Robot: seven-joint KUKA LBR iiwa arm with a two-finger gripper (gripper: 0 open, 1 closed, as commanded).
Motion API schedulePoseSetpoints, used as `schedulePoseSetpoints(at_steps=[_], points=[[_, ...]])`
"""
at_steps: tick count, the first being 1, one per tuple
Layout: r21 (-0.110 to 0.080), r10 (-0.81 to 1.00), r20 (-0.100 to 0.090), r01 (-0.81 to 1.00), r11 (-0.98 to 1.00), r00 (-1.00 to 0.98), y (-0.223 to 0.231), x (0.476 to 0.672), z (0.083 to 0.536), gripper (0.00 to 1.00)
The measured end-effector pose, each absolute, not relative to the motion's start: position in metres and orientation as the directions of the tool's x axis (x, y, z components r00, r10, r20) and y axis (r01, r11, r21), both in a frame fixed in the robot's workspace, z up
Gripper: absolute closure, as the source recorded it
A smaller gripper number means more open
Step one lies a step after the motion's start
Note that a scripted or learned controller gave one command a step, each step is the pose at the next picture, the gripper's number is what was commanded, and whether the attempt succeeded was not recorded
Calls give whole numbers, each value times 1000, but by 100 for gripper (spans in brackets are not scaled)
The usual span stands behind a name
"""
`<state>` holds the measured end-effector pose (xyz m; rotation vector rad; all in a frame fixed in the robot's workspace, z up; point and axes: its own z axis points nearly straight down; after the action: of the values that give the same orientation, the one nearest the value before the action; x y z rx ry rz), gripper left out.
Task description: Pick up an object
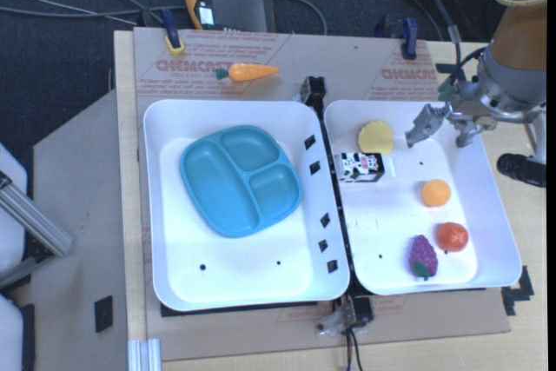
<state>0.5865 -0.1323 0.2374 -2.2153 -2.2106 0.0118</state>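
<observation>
The right bin (486, 187) holds a yellow piece (375, 135), a black-and-white box (360, 167), an orange ball (435, 193), a red tomato (452, 235) and a purple grape bunch (422, 256). My gripper (444, 128) hangs over the bin's far part, right of the yellow piece and above the orange ball. Its two fingers (423, 124) stand spread apart and open, with nothing between them.
A blue divided plate (241, 179) lies in the left bin (165, 213). A toy carrot (246, 73) rests on the bench behind the bins. Clamps (173, 37) grip the far board edge, and a black divider (323, 178) runs between the bins.
</observation>
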Motion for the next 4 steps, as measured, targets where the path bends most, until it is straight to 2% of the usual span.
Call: schedulePoseSetpoints(at_steps=[1,3,4], points=[[-1,1000,1,1000,1,-1,-132,589,244,0],[-8,1000,2,1000,-1,1,-145,583,141,0],[-2,1000,-1,1000,-2,2,-146,583,90,0]])
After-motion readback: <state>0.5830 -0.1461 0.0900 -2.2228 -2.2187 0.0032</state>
